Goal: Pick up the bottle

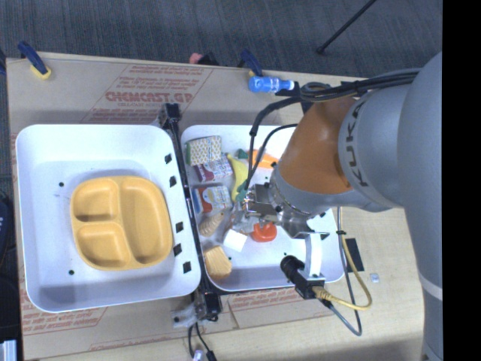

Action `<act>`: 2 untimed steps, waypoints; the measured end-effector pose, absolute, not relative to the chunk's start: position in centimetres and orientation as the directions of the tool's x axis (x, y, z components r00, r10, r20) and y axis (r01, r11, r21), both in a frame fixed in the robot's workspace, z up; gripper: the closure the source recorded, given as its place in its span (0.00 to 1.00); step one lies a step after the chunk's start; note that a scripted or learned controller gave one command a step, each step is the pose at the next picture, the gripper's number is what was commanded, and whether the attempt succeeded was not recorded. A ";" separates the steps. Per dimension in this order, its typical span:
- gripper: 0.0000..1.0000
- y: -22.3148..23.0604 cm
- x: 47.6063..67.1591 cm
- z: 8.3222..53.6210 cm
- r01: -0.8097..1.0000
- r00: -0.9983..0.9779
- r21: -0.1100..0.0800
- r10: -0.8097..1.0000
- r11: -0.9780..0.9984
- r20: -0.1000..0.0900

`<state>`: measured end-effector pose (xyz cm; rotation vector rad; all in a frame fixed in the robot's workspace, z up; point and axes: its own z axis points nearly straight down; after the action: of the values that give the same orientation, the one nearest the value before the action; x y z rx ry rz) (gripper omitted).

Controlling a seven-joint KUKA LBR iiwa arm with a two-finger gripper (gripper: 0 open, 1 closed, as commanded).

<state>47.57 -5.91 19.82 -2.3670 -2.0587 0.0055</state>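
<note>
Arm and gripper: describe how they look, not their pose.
The arm is bulky, rounded and grey, with a broad orange band and dark KUKA lettering on the grey shell. Black cables arc over it. The gripper is a small metallic block.

"KUKA" on the arm [353,153], red "CHEMCAST GP" on the cardboard sheet [146,92]

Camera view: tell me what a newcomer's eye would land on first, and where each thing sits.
The grey arm with its orange band fills the right side, bent low over the right bin. In the left bin lies a yellow divided tray. Under the arm, small items crowd the right bin's left side, among them a red-orange object near the pincer.
</note>
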 end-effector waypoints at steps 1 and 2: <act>1.00 -5.6 47.7 30.6 0.952 0.306 -0.003 0.952 -0.306 0.000; 1.00 -8.4 47.6 19.1 0.992 0.126 -0.006 0.992 -0.126 0.000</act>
<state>47.55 -8.40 19.09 -2.3541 -2.0734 0.0055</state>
